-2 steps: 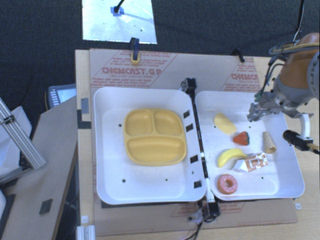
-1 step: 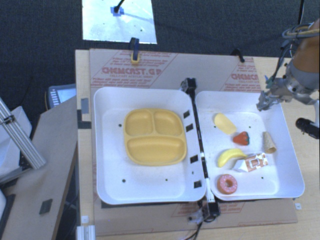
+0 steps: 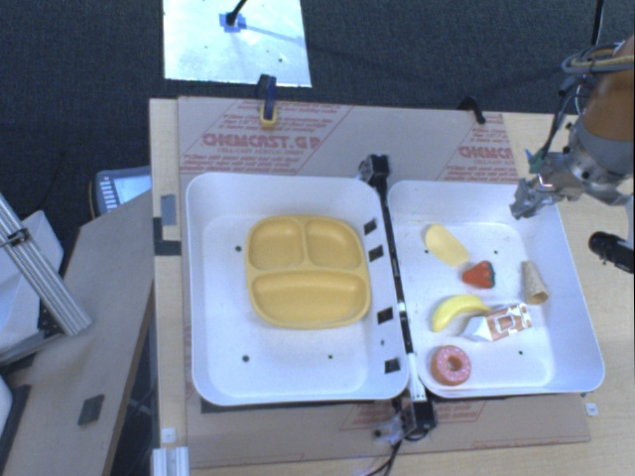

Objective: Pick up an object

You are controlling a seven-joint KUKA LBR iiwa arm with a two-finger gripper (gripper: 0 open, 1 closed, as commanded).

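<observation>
The right bin (image 3: 566,266) holds several toy foods: a pale yellow oblong piece (image 3: 445,245), a red strawberry (image 3: 479,275), a tan cone (image 3: 535,283), a yellow banana (image 3: 456,311), a white and orange packet (image 3: 506,322) and a pink donut (image 3: 451,365). My gripper (image 3: 527,200) hangs over the bin's far right corner, above and to the right of the foods, with nothing seen in it. The arm comes in from the right edge.
The left bin (image 3: 213,266) carries a yellow three-compartment tray (image 3: 304,271). A black divider (image 3: 387,266) runs between the bins. A yellow clamp (image 3: 268,107) sits on the board behind them. A metal rail (image 3: 35,266) lies at the left.
</observation>
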